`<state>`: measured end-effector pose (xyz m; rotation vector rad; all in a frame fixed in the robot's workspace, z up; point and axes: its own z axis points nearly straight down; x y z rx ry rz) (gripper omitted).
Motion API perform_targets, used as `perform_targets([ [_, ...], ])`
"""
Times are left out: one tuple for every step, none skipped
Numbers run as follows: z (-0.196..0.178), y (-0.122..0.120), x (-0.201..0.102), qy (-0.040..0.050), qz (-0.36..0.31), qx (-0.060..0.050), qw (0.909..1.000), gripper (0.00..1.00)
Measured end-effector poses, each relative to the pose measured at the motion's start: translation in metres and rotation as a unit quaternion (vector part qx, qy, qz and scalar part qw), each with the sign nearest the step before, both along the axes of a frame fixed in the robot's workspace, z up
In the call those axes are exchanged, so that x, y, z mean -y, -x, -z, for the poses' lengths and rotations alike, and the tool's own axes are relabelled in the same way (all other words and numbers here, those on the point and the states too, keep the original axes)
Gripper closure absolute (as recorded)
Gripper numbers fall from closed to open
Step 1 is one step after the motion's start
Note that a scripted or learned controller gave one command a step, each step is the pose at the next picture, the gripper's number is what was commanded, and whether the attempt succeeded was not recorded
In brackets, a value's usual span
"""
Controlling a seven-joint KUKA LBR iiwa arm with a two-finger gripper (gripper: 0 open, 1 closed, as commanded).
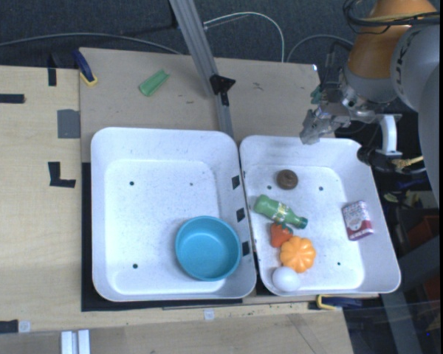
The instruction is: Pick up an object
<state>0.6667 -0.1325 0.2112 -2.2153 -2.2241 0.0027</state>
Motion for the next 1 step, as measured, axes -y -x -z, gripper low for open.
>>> perform_targets([
  [-0.0101, 0.0127, -0.0603, -0.0009, -0.001, 0.001, 1.0, 1.0],
])
